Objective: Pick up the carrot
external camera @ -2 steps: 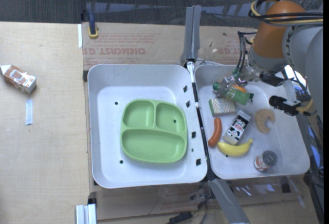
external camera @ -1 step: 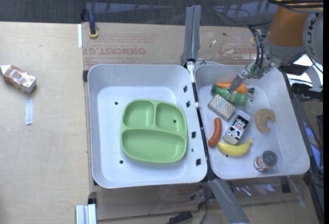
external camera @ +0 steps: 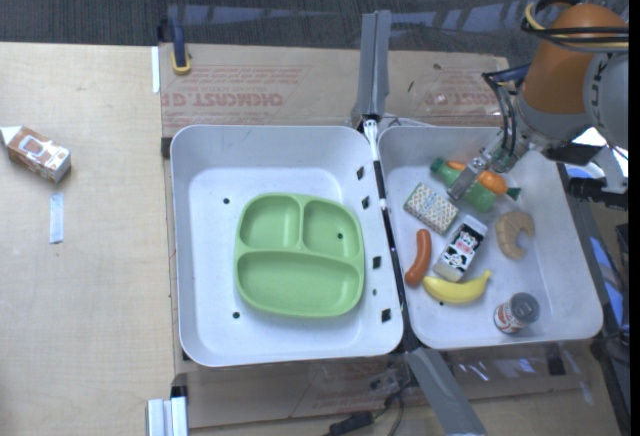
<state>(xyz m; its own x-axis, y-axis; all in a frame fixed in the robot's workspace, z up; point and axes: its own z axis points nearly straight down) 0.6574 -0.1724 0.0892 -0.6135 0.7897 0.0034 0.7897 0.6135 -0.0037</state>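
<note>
The carrot (external camera: 484, 180) is a small orange piece with green leaf ends, lying near the back of the right bin (external camera: 560, 324). My gripper (external camera: 466, 183) has come down right onto it, its grey fingers covering the carrot's left part. Orange shows on both sides of the fingers, with a green tip poking out at the left. The arm's orange band (external camera: 570, 59) rises behind it at the upper right.
Also in the right bin are a speckled cracker pack (external camera: 431, 207), a red sausage (external camera: 418, 257), a small cow-print carton (external camera: 462, 250), a banana (external camera: 457, 288), a croissant (external camera: 515, 233) and a can (external camera: 516, 313). A green divided plate (external camera: 298, 255) sits in the left bin.
</note>
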